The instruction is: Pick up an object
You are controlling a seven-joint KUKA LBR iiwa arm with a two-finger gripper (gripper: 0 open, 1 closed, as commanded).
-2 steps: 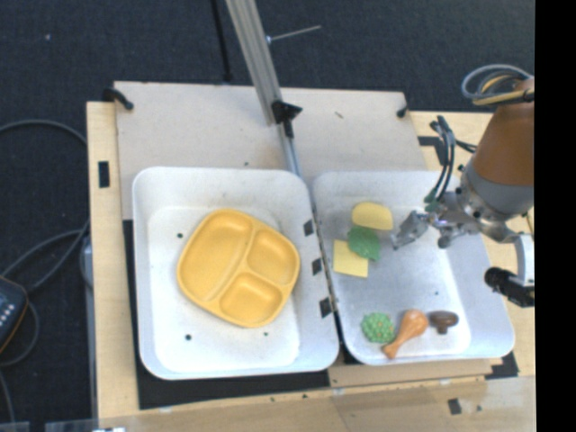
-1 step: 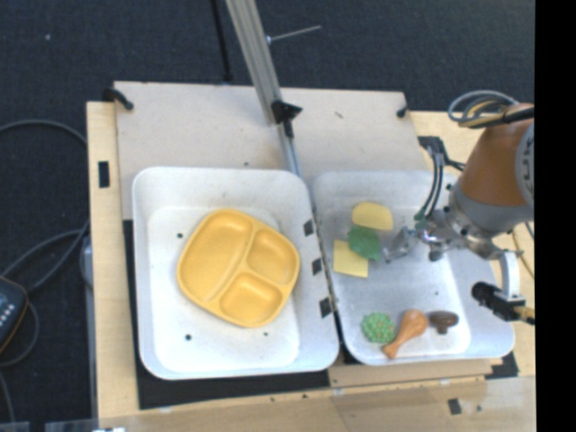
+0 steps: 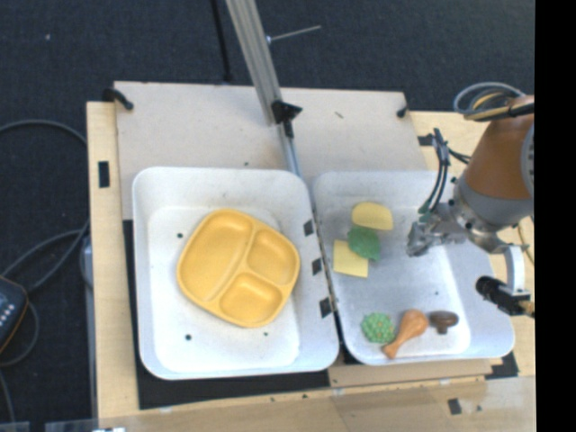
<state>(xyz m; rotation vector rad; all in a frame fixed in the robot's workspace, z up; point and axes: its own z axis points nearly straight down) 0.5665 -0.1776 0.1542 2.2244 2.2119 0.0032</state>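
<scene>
**Gripper low over the right bin, food pieces spread below it**

While the grey arm with its orange band reaches in from the right, its two-finger gripper point(image 3: 423, 238) hangs over the upper right part of the right shallow white bin point(image 3: 468, 336). Whether the jaws are wide or narrow cannot be told from above; nothing can be seen held between them.

Nearest the gripper lies a yellow rounded wedge point(image 3: 372, 215), its long axis running roughly left to right, just to the gripper's left and slightly higher in the view. A dark green leafy piece point(image 3: 364, 241) touches its lower edge, and a pale yellow square slab point(image 3: 350, 259) sits partly under that green piece.

Along the bin's lower edge, well apart from the gripper, a tan drumstick-shaped toy point(image 3: 406, 331) lies on a slant, thick end up and right, thin end down and left. A light green knobbly lump point(image 3: 377, 328) rests just beside its left, and a small brown mushroom-like piece point(image 3: 442, 320) just beside its right.

A yellow three-compartment plastic plate point(image 3: 238, 266) sits in the left white bin point(image 3: 153, 241).
</scene>
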